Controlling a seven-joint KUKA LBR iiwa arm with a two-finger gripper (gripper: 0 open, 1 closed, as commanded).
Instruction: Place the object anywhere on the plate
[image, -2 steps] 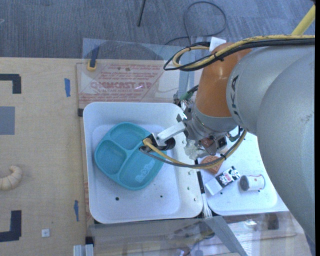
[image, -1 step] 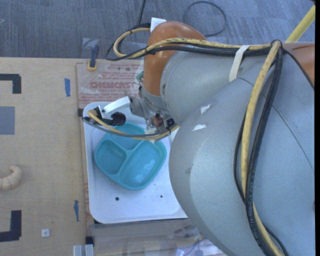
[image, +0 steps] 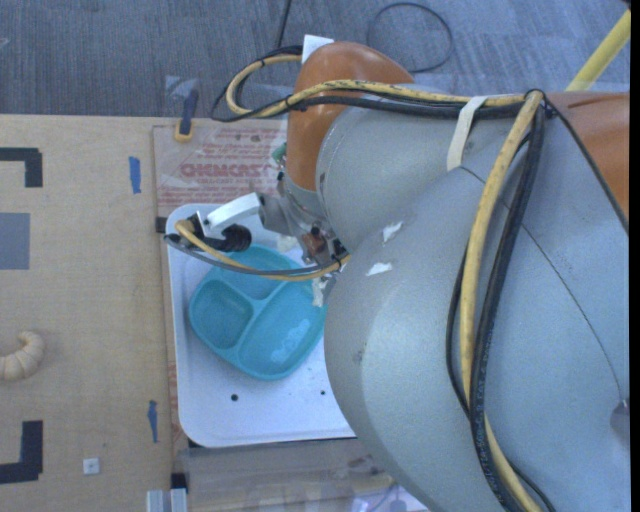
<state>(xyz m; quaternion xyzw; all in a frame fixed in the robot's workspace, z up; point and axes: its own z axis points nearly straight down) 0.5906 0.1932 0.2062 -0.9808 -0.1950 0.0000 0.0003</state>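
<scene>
End effector (image: 312, 248): positioned low over the right rim of the plate (image: 262, 340), toward the top edge of the white bin (image: 250, 420); largely masked by the grey arm (image: 450, 300). Opening state: cannot be told. Load: cannot be told either.

Plate: teal, divided into compartments, lying flat in the upper half of the white bin, close to its left edge. Visible compartments carrying nothing.

Probable task object: pale curved item (image: 20, 356), croissant-like, lying at the left edge of the worktop (image: 90, 250), well apart from bin and plate. Treated as the object by judgement only, not confirmed.

Step in hand, as judged: either positioning over the plate for release, or hovering there with pickup not yet done. Not resolvable from this view.

Next move, if loaded: lower toward a bare compartment, release, retract straight up, clear of the rim. If unloaded: travel to the left edge of the worktop, align across the narrow width of the pale curved item, descend, close, lift, return over the plate.
</scene>
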